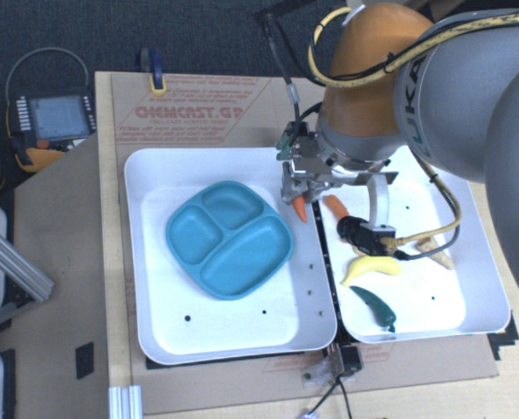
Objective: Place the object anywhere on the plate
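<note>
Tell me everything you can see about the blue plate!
The blue plate looks like smooth plastic, with rounded corners and a raised rim. Ridges split it into three compartments: two smaller ones at the far side and one bigger one nearer the camera. All three look empty. It lies flat, turned at a slant, in the middle of the left white bin. It touches only the bin's floor.

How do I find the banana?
Look in the white bin on the picture's right, not the one with the blue plate. The banana lies there next to a dark teal thing. It alone is bright yellow and curved.
</note>
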Robot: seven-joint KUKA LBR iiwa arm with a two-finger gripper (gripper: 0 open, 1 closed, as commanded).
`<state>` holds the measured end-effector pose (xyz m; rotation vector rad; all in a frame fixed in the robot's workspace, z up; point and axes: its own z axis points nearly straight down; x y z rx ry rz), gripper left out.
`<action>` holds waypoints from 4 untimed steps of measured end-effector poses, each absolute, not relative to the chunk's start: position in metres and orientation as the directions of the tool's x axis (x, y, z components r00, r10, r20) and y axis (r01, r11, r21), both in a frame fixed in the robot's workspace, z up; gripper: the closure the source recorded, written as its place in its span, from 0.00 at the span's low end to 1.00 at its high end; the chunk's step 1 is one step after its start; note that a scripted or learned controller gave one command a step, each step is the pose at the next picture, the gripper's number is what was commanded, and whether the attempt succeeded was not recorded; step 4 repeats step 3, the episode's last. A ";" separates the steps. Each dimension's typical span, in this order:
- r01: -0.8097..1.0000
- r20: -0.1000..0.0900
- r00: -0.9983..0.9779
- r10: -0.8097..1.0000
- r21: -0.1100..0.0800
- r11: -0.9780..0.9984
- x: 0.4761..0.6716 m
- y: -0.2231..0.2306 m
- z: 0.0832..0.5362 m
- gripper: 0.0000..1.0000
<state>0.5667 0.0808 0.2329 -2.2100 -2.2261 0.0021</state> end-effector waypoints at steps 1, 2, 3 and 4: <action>1.000 0.001 -0.005 1.000 -0.004 0.005 0.546 0.141 0.230 1.00; 1.000 0.001 -0.004 1.000 -0.004 0.004 0.523 0.183 0.228 1.00; 1.000 0.000 -0.001 1.000 -0.003 0.001 0.524 0.181 0.228 0.00; 1.000 0.000 -0.001 1.000 -0.003 0.001 0.524 0.181 0.228 0.00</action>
